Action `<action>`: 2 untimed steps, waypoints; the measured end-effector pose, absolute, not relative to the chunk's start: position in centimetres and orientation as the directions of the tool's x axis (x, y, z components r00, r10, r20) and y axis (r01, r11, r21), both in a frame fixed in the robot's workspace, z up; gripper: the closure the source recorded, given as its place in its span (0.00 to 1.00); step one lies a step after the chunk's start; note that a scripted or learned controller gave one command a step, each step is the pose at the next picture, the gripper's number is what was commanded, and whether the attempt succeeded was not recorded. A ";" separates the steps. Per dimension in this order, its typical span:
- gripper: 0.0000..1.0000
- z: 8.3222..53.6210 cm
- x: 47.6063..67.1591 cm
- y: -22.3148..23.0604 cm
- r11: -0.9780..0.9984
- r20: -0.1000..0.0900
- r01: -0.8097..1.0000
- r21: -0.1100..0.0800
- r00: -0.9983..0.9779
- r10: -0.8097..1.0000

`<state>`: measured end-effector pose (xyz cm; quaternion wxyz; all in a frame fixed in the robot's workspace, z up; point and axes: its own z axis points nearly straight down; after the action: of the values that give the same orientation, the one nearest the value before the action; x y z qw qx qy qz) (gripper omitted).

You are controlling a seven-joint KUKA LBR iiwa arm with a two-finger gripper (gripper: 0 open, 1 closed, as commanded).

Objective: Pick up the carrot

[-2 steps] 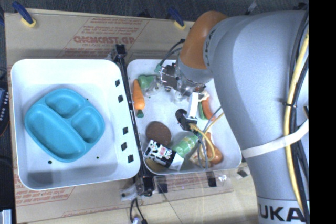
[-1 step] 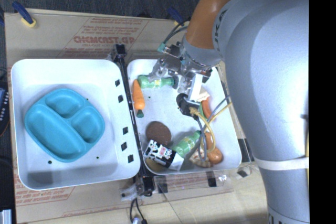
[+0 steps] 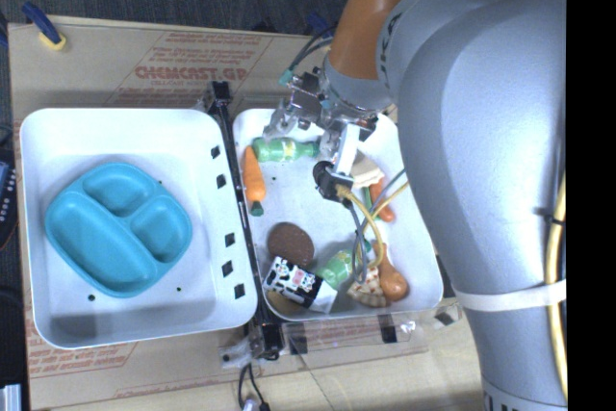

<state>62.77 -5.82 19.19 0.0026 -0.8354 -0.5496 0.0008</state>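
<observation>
Carrot [image 3: 253, 180] lying lengthwise along the left wall of the right bin [image 3: 416, 250], orange body with its green tip pointing toward the near edge, just right of the black divider [image 3: 234, 197] that separates the two bins. Relative to the carrot: a green bottle [image 3: 280, 150] lies crosswise just beyond its far end, close to touching it; a brown disc [image 3: 290, 243] rests nearer the camera, apart from the green tip; a black-and-white carton [image 3: 292, 281] sits further toward the near edge, below the disc. To the right of the carrot, well apart, a cluster of small toy foods [image 3: 371, 274] crowds the near right corner of the same bin, with a small orange piece [image 3: 385, 214] beside trailing cables. Gripper [image 3: 308, 111] hangs over the far end of the right bin, beyond and to the right of the carrot, above the green bottle and clear of the carrot; whether its fingers are wide or narrow cannot be told, since the metal parts blur together. Grey arm [image 3: 481, 140] with orange band [image 3: 371, 10] covers the right side of the bin. Left of the carrot, across the divider, the left bin [image 3: 58, 135] holds a blue sectioned plate [image 3: 117, 226]. Both bins rest on a cardboard sheet [image 3: 164, 63]
</observation>
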 end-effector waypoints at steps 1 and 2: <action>0.00 11.9 64.7 -9.6 -0.343 -0.002 0.939 -0.014 0.343 0.939; 0.00 10.2 64.5 -9.0 -0.588 0.002 0.809 -0.016 0.588 0.809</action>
<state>64.50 -8.99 10.22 0.0077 -0.8910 -0.4538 0.0030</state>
